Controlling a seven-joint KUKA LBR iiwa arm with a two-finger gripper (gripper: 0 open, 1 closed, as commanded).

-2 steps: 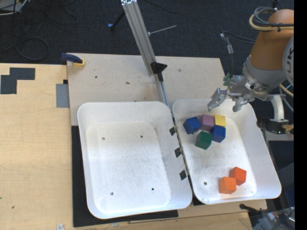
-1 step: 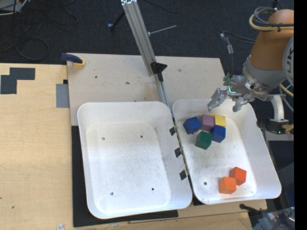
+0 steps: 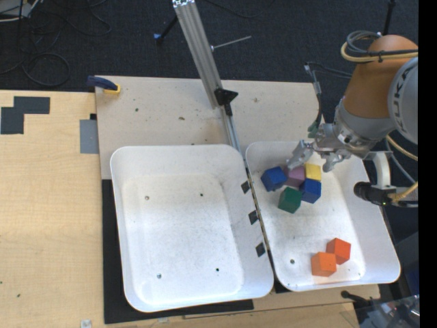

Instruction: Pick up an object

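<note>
Gripper above the block cluster in the right bin.

The gripper hangs over the upper part of the right bin, its metal fingers spread apart; from this angle it appears that nothing sits between them, though the tips overlap the yellow block. That block belongs to a tight cluster: purple block, blue block to the left, a second blue block, and green block lowest. Two orange blocks lie well apart, near the bin's lower edge. The left bin adjoins it. No legible writing is visible on the blocks or bins.
</note>
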